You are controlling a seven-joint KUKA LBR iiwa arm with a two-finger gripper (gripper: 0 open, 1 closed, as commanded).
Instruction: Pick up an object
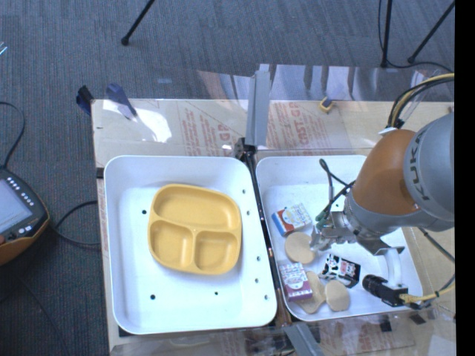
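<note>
Where bin items crowd, hand (324, 237) hovers low.

Gripper (320, 237) over rt bin (297, 170), by cookie (300, 248).

The KUKA arm (438, 170) is a bulky rounded grey casing with dark "KUKA" lettering on its side, a broad glossy orange band (386, 175) above a grey wrist collar (371, 225), and black and yellow cables (415, 95) looping over its upper part.
</note>
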